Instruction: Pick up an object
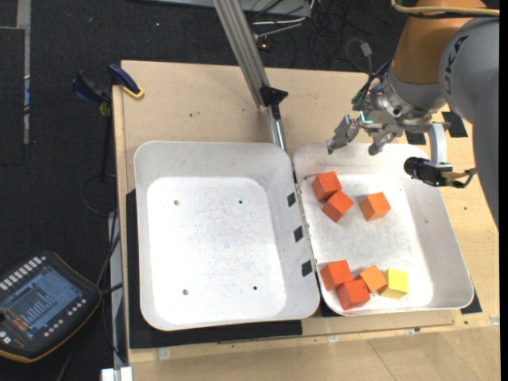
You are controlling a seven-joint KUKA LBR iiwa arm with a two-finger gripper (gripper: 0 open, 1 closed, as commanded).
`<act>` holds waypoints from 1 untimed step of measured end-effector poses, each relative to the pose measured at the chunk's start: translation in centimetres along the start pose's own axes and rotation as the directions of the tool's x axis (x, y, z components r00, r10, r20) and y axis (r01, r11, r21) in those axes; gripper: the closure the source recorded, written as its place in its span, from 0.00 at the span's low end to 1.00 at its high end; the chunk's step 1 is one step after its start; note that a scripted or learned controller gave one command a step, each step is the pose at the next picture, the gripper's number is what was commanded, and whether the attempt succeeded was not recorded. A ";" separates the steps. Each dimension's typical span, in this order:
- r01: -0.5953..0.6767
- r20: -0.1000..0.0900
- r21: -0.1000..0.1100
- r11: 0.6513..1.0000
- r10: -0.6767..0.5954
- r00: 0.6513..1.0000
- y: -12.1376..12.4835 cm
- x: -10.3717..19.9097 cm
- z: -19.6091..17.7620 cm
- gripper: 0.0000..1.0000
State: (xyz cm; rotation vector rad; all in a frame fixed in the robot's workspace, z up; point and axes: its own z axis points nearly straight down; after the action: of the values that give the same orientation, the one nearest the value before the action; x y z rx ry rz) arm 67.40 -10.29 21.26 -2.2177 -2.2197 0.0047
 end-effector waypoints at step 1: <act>0.001 0.001 -0.003 1.000 -0.001 1.000 0.0 0.0 -0.2 0.00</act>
State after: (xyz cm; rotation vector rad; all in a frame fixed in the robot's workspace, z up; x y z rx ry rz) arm 67.44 -10.30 21.50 -2.2182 -2.2232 0.0028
